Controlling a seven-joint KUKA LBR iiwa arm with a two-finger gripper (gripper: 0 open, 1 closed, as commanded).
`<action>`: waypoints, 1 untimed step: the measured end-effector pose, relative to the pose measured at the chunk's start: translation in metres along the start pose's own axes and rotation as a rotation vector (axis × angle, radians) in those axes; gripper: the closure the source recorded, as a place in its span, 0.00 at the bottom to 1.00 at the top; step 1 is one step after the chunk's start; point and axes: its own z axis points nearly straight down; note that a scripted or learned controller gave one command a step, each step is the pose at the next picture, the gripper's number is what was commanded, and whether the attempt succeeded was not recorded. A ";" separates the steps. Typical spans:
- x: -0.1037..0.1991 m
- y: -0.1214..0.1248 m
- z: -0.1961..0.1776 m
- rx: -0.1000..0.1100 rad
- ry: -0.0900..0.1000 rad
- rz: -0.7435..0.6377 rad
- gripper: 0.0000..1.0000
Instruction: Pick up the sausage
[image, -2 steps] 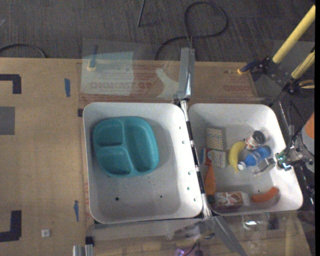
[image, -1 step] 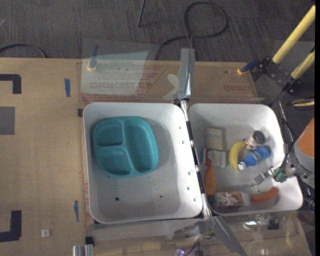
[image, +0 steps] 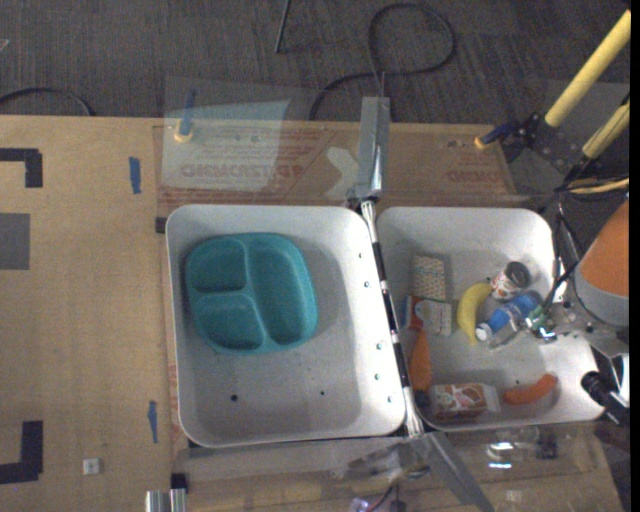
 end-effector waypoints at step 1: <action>0.000 -0.026 -0.001 -0.005 0.003 -0.035 0.00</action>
